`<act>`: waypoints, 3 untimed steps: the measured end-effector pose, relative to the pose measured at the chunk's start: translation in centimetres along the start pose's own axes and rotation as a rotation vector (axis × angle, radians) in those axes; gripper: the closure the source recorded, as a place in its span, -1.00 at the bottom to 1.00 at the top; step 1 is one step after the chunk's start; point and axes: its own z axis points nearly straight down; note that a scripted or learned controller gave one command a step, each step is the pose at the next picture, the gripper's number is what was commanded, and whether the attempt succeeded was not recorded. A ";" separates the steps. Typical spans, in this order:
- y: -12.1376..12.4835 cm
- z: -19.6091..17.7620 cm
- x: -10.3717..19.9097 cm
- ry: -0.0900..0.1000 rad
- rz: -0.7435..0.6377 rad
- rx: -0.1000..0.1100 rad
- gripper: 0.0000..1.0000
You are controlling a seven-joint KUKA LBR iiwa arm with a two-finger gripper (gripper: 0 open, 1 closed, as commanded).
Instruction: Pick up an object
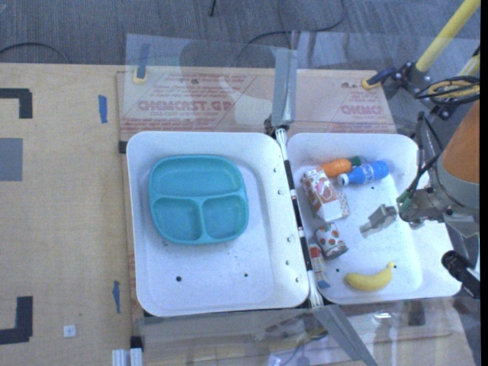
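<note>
Two shallow white bins sit side by side on the wooden desk [61, 204]. The left bin [152, 280] carries a teal plastic divided plate [198, 199], lying flat near its upper left. The right bin [408, 147] keeps all the small graspable things together: an orange carrot-shaped toy [336, 166] touching a blue plastic bottle with a white cap [364, 173] near the far wall, a white and red-brown carton [323, 195] lying on its side just below them, a small red and white can [331, 241] near the dividing wall, and a yellow banana [370, 277] by the near edge.

The grey tool [379, 219] reaches in from the right and hangs over bare floor in the middle of the right bin, between the carton and the banana and apart from both. Nothing shows between its fingers; whether they are spread or closed is too small to tell. Judging by this, no object is picked yet, and the carton, can and banana are the nearest candidates.
</note>
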 end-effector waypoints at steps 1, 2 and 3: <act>5.7 -0.9 1.7 -0.003 -0.122 -0.003 -1.00; 12.5 0.4 0.1 -0.003 -0.073 -0.003 -1.00; 12.7 8.9 -2.9 -0.005 -0.111 -0.010 -1.00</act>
